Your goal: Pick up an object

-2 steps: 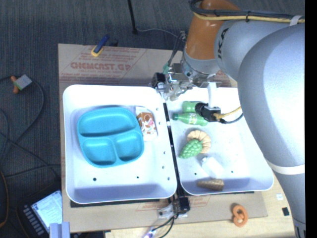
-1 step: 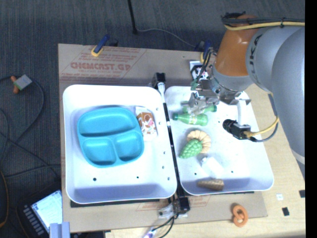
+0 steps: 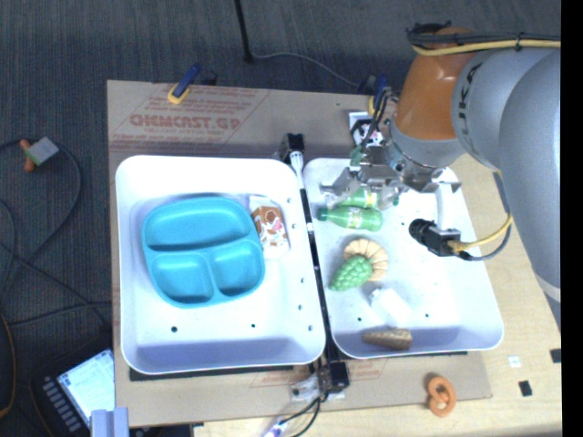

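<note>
My gripper (image 3: 366,188) hangs over the back of the right bin (image 3: 474,330), directly above a green bottle (image 3: 350,217) that lies on its side. The gripper's lower end overlaps the bottle's upper edge, and contact is unclear. In front of the bottle a tan ring-shaped pastry (image 3: 373,249) rests against a green bumpy toy (image 3: 348,273). A small white object (image 3: 390,303) and a brown cork-like piece (image 3: 387,338) lie near the bin's front wall.
The left bin (image 3: 137,335) holds a blue divided tray (image 3: 202,248) and a small printed packet (image 3: 269,226) by the centre divider. An orange pretzel-like piece (image 3: 441,394) lies on the bench in front of the right bin. A cable with a black fitting (image 3: 430,235) hangs at the gripper's right.
</note>
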{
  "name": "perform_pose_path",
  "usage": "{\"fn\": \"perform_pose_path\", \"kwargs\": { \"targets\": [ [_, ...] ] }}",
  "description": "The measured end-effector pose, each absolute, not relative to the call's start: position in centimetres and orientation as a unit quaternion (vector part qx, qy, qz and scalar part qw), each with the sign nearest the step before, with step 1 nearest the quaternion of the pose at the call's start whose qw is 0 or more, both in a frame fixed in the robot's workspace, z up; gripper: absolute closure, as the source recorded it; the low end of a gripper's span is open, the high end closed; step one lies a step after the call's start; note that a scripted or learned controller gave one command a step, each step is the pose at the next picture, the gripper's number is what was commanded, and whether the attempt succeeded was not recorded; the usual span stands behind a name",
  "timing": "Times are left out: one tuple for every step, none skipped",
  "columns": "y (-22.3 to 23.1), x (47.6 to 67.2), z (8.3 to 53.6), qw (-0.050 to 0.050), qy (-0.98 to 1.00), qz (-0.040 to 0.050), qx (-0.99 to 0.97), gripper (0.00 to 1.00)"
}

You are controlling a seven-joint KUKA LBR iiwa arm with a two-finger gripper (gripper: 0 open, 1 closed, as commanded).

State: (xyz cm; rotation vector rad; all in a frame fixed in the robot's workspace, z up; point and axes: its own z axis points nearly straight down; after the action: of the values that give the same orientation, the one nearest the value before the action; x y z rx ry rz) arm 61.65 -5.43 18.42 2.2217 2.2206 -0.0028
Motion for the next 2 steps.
{"fn": "perform_pose_path", "kwargs": {
  "targets": [
    [-12.1, 62.9, 11.8, 0.000, 0.707, -0.0018, 0.707, 0.00],
    [-10.9, 56.0, 8.8, 0.003, 0.707, 0.0015, 0.707, 0.00]
  ]
}}
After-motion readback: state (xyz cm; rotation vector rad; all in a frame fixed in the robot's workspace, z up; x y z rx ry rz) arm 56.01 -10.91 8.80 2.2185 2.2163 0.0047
